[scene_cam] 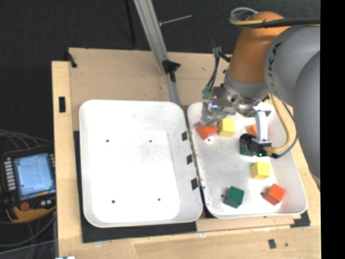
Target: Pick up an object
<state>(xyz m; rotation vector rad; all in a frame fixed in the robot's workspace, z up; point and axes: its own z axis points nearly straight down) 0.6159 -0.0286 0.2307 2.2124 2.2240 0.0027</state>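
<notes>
The right bin point(245, 209) holds several small blocks. A red-orange block point(205, 130) lies near its far left corner, a yellow block point(227, 127) just right of it. Another yellow block point(261, 169), a green block point(234, 196) and an orange block point(274, 193) lie nearer the front. A small orange piece point(252, 129) peeks out beside the arm. My gripper point(210, 114) hangs just above the red-orange block, at the bin's far left corner. Nothing shows between its fingers.
The left bin point(132, 161) lies beside the right one, parted by a ridge with black clips point(190, 158). A slanted metal pole point(153, 34) rises behind the bins. A black camera unit with a green light point(252, 146) hangs off the wrist. A teach pendant point(29, 177) sits far left.
</notes>
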